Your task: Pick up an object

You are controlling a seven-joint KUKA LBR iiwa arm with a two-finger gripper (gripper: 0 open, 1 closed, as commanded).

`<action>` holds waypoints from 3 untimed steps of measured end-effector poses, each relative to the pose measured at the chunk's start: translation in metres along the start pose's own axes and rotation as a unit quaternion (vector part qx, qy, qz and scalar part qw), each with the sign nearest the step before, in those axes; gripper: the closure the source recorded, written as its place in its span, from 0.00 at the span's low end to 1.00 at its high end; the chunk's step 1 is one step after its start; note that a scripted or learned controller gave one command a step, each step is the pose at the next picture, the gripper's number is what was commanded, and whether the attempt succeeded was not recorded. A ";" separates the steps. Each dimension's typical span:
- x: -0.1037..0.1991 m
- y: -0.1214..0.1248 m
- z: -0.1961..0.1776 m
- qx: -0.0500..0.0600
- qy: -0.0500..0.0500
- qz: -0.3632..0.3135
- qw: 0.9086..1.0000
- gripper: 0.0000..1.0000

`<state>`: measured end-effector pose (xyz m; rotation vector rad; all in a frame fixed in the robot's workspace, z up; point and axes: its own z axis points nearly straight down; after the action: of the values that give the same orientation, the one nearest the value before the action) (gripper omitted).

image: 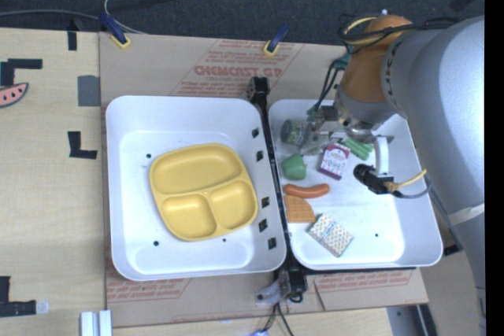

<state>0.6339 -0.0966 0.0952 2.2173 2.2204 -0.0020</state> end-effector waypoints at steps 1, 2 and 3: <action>0.000 0.000 0.000 0.000 0.000 0.000 1.000 0.00; 0.000 0.000 -0.009 0.001 0.000 0.000 1.000 1.00; 0.000 -0.001 -0.018 0.001 0.000 0.000 1.000 1.00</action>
<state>0.6333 -0.0960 0.1134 2.2182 2.2231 -0.0039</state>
